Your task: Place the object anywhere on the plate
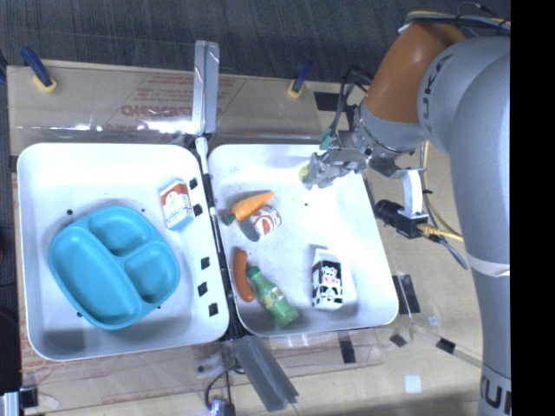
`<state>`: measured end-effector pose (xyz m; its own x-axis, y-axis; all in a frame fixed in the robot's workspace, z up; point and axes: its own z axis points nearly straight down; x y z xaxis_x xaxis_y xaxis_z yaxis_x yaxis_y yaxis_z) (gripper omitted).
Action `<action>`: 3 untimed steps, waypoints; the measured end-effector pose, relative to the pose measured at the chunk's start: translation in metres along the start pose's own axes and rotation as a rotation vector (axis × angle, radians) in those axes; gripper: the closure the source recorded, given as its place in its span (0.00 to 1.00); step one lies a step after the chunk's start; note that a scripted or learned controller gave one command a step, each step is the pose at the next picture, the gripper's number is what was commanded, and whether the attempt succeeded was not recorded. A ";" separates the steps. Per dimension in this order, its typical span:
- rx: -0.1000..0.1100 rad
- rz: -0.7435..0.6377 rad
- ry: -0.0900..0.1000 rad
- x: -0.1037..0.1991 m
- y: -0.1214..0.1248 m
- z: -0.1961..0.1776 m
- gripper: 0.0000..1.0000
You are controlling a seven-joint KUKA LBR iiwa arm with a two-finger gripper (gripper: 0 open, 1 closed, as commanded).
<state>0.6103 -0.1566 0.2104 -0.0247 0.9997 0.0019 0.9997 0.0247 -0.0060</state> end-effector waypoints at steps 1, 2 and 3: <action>-0.001 -0.071 0.000 0.082 0.020 0.019 1.00; -0.002 -0.203 -0.002 0.165 -0.017 0.010 1.00; 0.000 -0.172 -0.002 0.236 -0.021 0.020 1.00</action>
<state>0.5834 0.0788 0.1911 -0.1959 0.9806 0.0006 0.9806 0.1959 -0.0057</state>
